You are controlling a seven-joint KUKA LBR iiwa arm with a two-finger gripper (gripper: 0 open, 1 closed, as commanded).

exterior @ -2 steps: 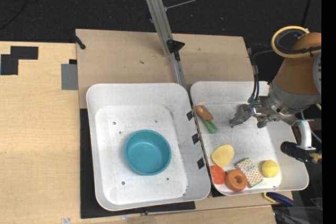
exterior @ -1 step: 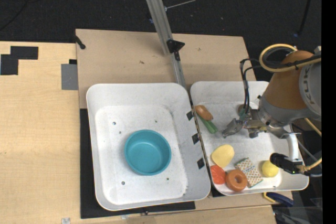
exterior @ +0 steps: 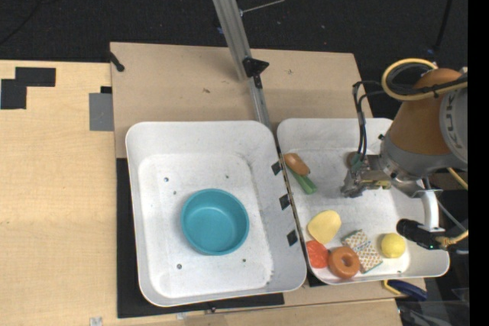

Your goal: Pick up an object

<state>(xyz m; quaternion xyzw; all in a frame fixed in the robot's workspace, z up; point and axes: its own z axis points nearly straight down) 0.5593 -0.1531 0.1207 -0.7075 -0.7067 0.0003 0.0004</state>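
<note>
Glossy orange ring (exterior: pixel 344 262) nearest, round. Carrot (exterior: pixel 299 171), tapered, long axis diagonal, green tip toward lower right. Hand (exterior: pixel 357 184) above right bin (exterior: pixel 321 135); grip state unclear.

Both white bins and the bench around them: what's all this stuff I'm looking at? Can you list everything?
bins: two, white, side by side on the bench
bowl: one, teal, left bin, towards its front
carrot: one, orange with green top, right bin, by its left wall
yellow piece: one, pale yellow, right bin, front left
red piece: one, red-orange, right bin's front left corner
ring: one, orange-brown, right bin's front edge
patterned block: one, chequered, just right of the ring
lemon: one, yellow, right bin, front right
metal rail: one, grey, slanting behind the bins
arm: one, grey and orange, reaching in from the right
gripper: one, dark, over the right bin's middle
</note>
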